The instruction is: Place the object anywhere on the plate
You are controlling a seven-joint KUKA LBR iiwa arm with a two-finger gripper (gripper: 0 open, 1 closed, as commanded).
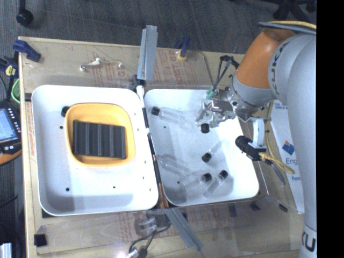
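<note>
I can't tell the gripper (207,118) finger state; vials (212,152) right of plate (99,112) look slick, light; grab mid-body.

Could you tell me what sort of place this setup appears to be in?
Most likely a robotics lab or test bench: a wooden bench bearing two white bins, a robot arm reaching over them, and office-chair casters on carpet behind.

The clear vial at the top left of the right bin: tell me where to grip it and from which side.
Grip the clear vial across its clear body, midway along, coming straight down from above. It lies on its side, black cap toward the bin's left wall, apart from the other vials, so the hand could probably straddle its narrow width.
</note>
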